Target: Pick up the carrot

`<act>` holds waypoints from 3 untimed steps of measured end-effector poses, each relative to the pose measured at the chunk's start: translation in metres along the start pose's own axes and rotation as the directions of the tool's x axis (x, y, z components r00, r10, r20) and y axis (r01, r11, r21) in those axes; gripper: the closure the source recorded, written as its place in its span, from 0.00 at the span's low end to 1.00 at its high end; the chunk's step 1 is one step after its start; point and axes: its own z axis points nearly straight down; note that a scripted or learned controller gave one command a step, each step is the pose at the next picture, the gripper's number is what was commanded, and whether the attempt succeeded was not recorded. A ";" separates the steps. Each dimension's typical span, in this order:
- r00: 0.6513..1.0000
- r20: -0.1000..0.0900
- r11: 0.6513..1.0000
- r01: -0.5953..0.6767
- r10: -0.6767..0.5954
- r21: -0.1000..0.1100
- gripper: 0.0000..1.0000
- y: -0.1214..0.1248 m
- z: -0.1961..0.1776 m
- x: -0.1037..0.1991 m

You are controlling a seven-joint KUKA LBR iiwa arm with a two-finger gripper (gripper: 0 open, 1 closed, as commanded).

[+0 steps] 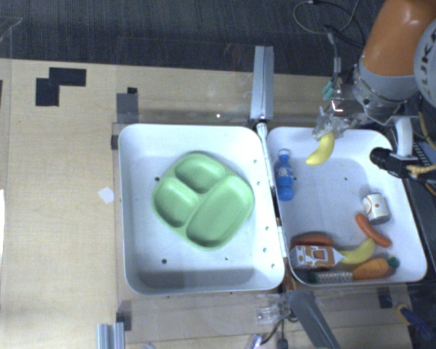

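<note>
The tool (327,131) grips a banana (320,151), not the carrot (372,269), which lies crosswise far toward the bin's (349,171) opposite, near corner.

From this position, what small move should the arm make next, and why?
Probably the pincer should travel toward the near edge of the right bin. It sits at the bin's far edge, just above a yellow banana, while the carrot lies in the near corner beside another banana and a ketchup bottle.
</note>
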 end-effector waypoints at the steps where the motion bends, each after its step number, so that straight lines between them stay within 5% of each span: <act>1: 0.996 0.001 0.996 -0.095 0.095 -0.002 1.00 -0.060 -0.047 -0.054; 2: 0.949 0.000 0.949 -0.315 0.315 -0.001 1.00 -0.062 -0.066 -0.015; 3: 0.872 0.001 0.872 -0.490 0.490 0.002 1.00 -0.082 -0.036 -0.017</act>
